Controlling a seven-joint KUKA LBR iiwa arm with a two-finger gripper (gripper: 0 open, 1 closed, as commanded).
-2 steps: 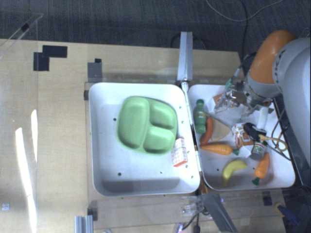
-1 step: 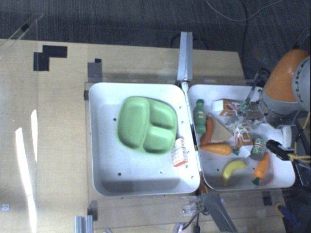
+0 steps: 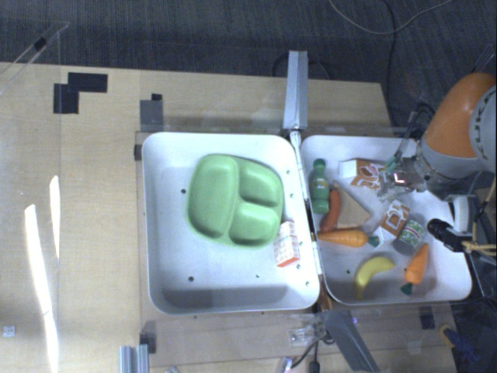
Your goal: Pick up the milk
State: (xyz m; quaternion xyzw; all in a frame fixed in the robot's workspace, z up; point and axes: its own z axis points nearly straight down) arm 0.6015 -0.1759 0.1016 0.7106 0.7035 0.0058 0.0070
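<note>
Hand [image 3: 397, 179] of the grey-and-orange arm [image 3: 460, 130] sits low over the right bin [image 3: 458, 290], near a small carton there; whether it is spread or pressed together I cannot tell. On the desk [image 3: 93, 208], the left bin [image 3: 163, 286] carries a green divided plate [image 3: 234, 199], and the milk [image 3: 287, 244] (a small white carton with red print) lies just beside the plate's right corner, near the bin's right wall.

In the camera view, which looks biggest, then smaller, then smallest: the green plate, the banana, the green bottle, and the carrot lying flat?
1. Green plate, by far the biggest.
2. Carrot lying flat and green bottle look about alike; too close to rank.
3. Banana looks slightly smaller, though its curve makes that unsure.
</note>
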